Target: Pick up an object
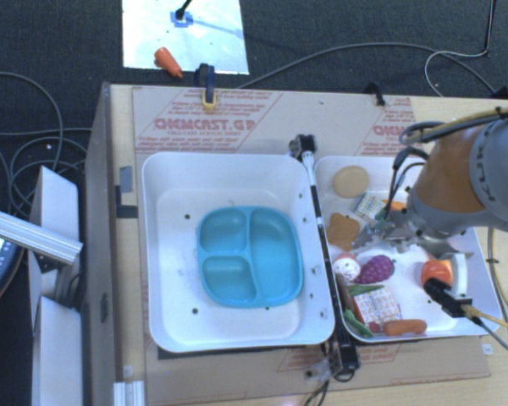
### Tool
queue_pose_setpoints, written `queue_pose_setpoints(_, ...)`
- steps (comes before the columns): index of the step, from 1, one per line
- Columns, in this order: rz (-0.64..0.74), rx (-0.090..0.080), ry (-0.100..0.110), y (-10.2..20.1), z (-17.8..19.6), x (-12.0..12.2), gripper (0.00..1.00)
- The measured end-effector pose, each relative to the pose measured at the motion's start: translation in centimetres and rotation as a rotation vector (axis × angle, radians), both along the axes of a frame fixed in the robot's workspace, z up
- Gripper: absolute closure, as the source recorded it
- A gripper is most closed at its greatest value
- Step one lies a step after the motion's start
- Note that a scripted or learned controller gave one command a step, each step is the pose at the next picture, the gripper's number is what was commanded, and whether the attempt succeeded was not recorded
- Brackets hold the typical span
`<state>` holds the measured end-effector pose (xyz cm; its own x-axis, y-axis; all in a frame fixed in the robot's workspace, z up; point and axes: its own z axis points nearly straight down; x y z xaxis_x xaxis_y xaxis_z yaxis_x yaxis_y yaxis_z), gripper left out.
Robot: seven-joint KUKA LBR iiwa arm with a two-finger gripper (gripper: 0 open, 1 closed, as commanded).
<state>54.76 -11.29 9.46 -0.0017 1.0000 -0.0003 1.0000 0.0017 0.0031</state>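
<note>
Purple grapes (pixel 376 269) lie at the frame's lower right, in the right bin (pixel 483 265); our gripper (pixel 388 233) hovers just above, state untellable. We judge this the approach; next, descend squarely.

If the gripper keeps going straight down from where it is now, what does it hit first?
Probably the purple grapes or the brown cookie beside them; the gripper hangs over that spot in the right bin. Depth is unclear.

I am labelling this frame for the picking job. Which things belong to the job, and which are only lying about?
Job:
tool
purple grapes
round biscuit
carrot
right bin

Lying about:
blue divided plate
left bin
orange object on the floor sheet
</note>
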Motion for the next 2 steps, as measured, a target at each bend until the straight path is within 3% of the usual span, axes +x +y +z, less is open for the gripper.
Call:
queue_pose_setpoints(1,-0.001,0.001,0.002,2.3,-1.1,-4.2,0.00)
queue_pose_setpoints(2,0.000,0.001,-0.002,2.3,0.0,-4.1,1.00)
